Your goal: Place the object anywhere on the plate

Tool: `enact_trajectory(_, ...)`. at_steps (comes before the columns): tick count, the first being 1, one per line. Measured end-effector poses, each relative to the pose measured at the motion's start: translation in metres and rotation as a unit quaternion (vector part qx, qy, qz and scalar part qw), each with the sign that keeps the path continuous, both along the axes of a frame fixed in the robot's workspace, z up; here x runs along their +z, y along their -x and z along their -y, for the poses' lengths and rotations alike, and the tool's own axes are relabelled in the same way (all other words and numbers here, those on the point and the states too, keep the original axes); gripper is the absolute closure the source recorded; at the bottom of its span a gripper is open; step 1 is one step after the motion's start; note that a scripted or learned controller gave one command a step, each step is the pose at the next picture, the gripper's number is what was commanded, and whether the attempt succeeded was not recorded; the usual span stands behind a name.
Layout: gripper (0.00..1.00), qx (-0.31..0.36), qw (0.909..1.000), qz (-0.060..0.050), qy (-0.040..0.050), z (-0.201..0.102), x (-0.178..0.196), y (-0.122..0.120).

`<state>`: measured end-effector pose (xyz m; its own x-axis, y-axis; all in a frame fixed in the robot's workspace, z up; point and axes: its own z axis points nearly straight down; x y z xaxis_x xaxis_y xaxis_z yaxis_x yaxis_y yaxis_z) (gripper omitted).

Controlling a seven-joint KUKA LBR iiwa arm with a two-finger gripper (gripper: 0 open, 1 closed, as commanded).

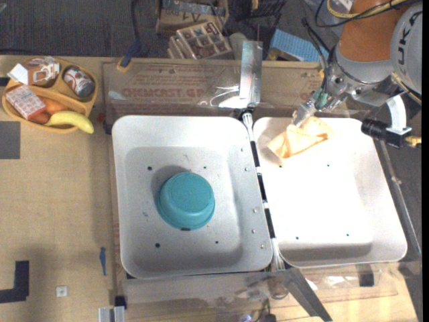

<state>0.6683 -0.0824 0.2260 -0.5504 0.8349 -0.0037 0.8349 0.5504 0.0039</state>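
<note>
Cloth (301,141): where does it lie?

In the right bin (335,206), crumpled in the far corner beside the divider between the bins. It is a yellow-orange, soft-looking thing, and I take it for a cloth.

And the gripper (307,115)?

Right over it, at its far edge. The tip meets the cloth's upper peak, which seems to rise toward it. The rest of the cloth spreads from there toward the camera and sideways along the bin floor.

Is it clamped on the cloth?

I cannot tell. The tip is small and seen at a slant, so whether it is spread or pressed on the fabric is not readable. I would not call it a hold.

Which way does the cloth's long axis run?

Roughly left to right across the bin, with the right end a little farther from the camera. The tip sits near the middle of that span, on the far side.

Where is the plate (186,200)?

It is teal and round, in the middle of the left bin (134,180), well apart from the cloth. It lies to the left of the gripper and nearer the camera.

So what does the move turn on?

My judgement is that the cloth must be carried left over the divider. If the grip is only on that peak, the fabric may slip or drag on the rim.
</note>
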Motion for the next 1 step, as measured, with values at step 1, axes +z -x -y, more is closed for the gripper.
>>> enact_trajectory(1,1.0,0.198,0.9803,-0.001,0.0001,-0.0427,-0.0003,0.0077)
